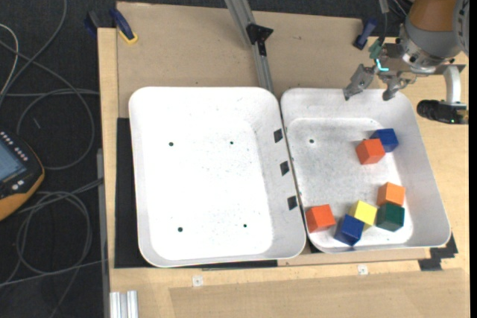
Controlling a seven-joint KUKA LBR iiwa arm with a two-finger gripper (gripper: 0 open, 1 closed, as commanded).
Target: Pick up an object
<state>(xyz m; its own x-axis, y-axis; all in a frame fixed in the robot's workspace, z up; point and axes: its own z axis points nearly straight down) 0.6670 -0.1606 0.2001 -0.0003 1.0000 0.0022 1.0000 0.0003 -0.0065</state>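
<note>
blocks [370, 151] all lie in the right bin [298, 104]; the gripper [370, 86], fingers spread and holding nothing, hovers above its far edge, no pick made.

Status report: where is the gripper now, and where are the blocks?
Gripper open, holding nothing, above right bin's far edge. Seven blocks in that bin; nearest are orange-red block and blue block. Path unobstructed.

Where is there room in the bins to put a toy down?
The left shallow white bin has a wide bare floor. In the right shallow white bin, the patch left of the red cube is free. Its near edge is crowded around the yellow cube.
</note>
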